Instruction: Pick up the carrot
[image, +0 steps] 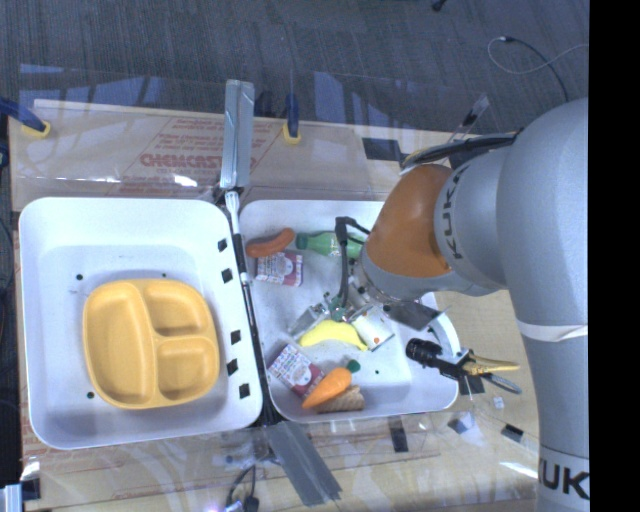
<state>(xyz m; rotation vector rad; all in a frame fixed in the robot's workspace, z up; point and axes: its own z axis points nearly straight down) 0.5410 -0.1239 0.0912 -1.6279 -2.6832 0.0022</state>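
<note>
Camera view: tapered orange carrot (328, 387) lies in the smooth white bin (300, 409); end effector (343, 303) grip state unclear.

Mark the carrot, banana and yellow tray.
carrot (329, 387), camera view, mid-body of the orange root
banana (335, 335), camera view, middle of the curve
yellow tray (120, 345), camera view, floor of the big left compartment

camera: overhead, slanted down | covers both bins (130, 215); arm (520, 230) enters right
</note>
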